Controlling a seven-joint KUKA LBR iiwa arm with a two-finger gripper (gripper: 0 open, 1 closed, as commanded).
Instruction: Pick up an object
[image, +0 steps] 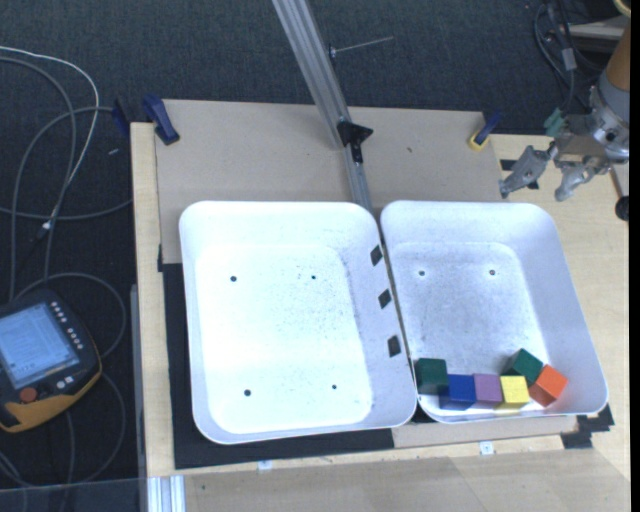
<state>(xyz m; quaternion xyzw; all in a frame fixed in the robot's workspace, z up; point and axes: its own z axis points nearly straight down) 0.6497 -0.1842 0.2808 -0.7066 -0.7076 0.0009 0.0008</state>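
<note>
**Coloured blocks wait at the near wall; gripper not yet over them**

Coloured blocks sit in a tight row along the near wall of the right bin (560, 260): a dark green block (431, 374), a blue block (461, 388), a purple block (487, 387), a yellow block (514, 389), an orange block (549, 383), and a second green block (526, 362) just behind the yellow and orange ones. They touch or nearly touch one another, and the front ones press close to the bin's rim. Any of them would serve as the object to pick.

The left bin (200, 230) lies beside it, the two meeting at a seam in the middle.

The gripper (548, 177) hangs beyond the far right corner of the right bin, well apart from the blocks. Its two fingers are spread, with nothing between them.

Judging by this, the pick has hardly begun. Nothing is grasped or lifted; the arm has yet to travel over the cluster, descend, close and raise. The crowding against the wall may make a clean grasp awkward.
</note>
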